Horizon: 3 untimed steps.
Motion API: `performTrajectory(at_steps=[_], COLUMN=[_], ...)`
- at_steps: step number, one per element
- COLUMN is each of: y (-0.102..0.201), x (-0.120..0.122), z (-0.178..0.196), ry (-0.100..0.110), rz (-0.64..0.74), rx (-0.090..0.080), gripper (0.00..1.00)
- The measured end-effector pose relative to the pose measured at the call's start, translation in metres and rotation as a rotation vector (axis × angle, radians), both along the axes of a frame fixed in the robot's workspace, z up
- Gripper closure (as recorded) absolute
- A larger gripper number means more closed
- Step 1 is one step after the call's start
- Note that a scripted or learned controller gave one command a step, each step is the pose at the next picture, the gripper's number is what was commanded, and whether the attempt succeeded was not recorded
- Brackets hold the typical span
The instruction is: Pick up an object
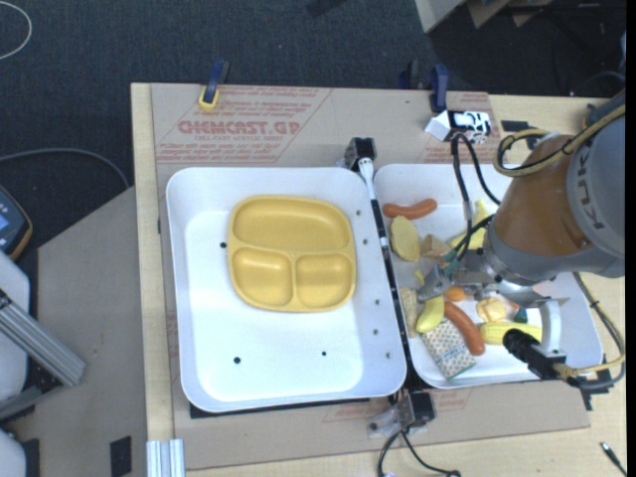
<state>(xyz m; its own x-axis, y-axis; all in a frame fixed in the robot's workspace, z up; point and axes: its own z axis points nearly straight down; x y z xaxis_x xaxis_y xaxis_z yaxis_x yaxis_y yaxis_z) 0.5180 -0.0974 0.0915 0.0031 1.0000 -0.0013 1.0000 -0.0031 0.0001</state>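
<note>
Red "CHEMCAST GP" print, partly blurred, on brown paper-covered table (248, 122); dark carpet floor (149, 28) around; tool (449, 278) state: cannot tell.

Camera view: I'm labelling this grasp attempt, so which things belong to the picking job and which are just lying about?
In the job:
pincer, low in the right bin
toy foods there: sausage, orange sausage, banana

Lying about:
yellow tray in the left bin
blue clamps
cables

The arm (542, 222) hides much of the right bin (586, 351).
</note>
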Motion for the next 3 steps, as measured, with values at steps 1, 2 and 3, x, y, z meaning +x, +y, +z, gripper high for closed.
performTrajectory(at_steps=[1, 2, 3], y=[0.0, 0.005, 0.005], x=[0.0, 0.008, 0.009], z=[0.012, 0.073, 0.127], ry=[-0.003, -0.006, -0.007], rz=[0.0, 0.005, 0.004], rx=[0.0, 0.0, 0.0], gripper=[1.0, 1.0, 1.0])
